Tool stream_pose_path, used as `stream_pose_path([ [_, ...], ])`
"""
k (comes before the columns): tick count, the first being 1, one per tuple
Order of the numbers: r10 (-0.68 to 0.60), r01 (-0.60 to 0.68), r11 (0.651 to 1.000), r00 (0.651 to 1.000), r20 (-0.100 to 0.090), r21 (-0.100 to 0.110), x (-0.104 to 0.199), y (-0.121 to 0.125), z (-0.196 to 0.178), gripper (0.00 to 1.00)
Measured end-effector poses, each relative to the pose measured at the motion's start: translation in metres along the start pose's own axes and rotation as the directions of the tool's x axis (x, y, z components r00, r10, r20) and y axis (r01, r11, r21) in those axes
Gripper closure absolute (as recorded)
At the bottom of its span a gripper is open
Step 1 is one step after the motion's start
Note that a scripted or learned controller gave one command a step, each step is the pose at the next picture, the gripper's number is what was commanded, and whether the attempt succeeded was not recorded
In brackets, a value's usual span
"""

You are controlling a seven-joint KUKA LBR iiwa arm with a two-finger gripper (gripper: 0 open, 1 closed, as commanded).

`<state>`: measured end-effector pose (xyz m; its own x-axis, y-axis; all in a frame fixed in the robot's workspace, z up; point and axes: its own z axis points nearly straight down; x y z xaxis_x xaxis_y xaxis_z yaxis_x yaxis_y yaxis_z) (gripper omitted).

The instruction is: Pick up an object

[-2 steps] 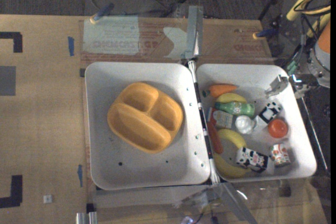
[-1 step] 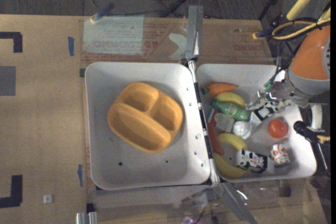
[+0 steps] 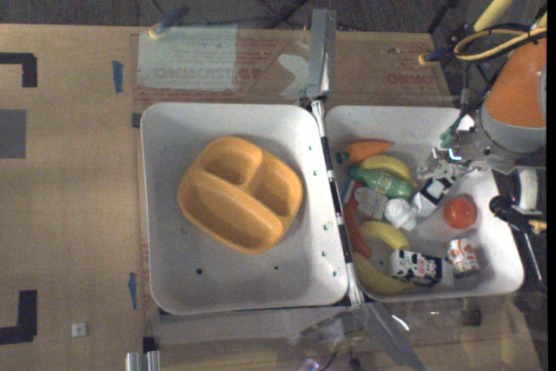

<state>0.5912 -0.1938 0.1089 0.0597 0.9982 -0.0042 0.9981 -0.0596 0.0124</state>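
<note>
Left bin: shallow white square bin (image 3: 165,265), holding an orange plastic divided plate (image 3: 241,193) with three compartments, set slightly left of centre and turned at a slant.
Right bin: shallow white bin (image 3: 508,269), touching the left bin along a metal divider, crowded with small items.
Arm: grey with an orange band (image 3: 519,91), entering from the right above the right bin's upper right corner.
Gripper: two-finger metal gripper (image 3: 448,157) low over the right bin's upper middle, just above a small black-and-white object (image 3: 434,187); cannot tell whether spread or closed, nothing seen between the tips.
Items at left side of right bin: orange carrot (image 3: 369,149) at top, yellow banana (image 3: 387,165) just below, green plastic bottle (image 3: 382,182) under that.
Centre: crumpled white lump (image 3: 400,213), second yellow banana (image 3: 385,233), third yellow banana (image 3: 375,276) along the lower edge.
Lower middle: black-and-white cow-patterned carton (image 3: 415,266).
Right side: red-orange tomato-like ball (image 3: 460,212), small red-and-white can (image 3: 464,256) below it.
</note>
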Motion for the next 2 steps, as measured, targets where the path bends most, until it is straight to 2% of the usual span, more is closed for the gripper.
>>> stream_pose_path([
  [1,-0.194,0.194,0.981,0.981,-0.006,0.008,0.095,-0.011,-0.138,1.0],
  [2,-0.313,0.313,0.95,0.95,-0.009,0.012,0.11,-0.055,-0.12,1.0],
])
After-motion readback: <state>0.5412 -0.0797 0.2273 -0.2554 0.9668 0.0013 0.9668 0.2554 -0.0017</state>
